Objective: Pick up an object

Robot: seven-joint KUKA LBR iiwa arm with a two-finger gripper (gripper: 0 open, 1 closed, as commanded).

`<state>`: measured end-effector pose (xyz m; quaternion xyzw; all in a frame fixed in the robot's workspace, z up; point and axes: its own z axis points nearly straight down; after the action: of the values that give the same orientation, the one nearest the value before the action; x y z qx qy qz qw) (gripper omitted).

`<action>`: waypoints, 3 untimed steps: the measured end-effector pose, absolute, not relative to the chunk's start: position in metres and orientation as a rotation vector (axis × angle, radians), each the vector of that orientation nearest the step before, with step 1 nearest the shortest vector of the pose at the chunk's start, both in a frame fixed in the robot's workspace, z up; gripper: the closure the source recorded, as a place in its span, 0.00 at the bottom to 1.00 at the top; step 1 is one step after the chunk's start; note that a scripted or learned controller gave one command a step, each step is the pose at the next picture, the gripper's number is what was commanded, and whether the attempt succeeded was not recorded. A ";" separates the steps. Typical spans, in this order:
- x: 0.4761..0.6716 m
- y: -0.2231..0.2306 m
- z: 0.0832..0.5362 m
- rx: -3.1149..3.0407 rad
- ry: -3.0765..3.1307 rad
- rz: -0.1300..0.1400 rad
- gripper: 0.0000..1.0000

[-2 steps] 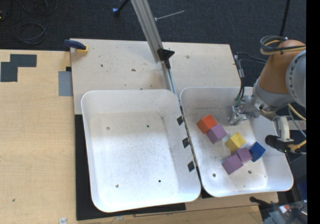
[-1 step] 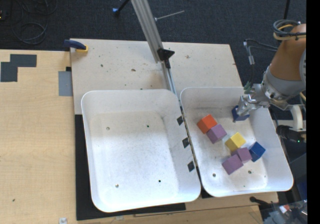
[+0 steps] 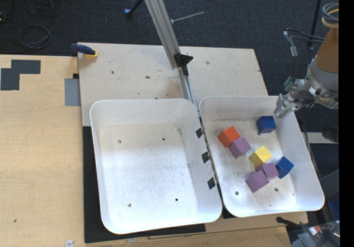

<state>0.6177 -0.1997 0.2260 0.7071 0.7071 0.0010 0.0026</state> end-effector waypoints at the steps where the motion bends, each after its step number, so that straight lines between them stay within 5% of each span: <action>1: 0.617 -0.201 0.248 2.221 2.222 0.000 1.00; 3: 0.608 -0.094 0.228 2.220 2.230 -0.002 1.00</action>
<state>0.6083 -0.0943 0.2281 0.7055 0.7087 -0.0007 -0.0028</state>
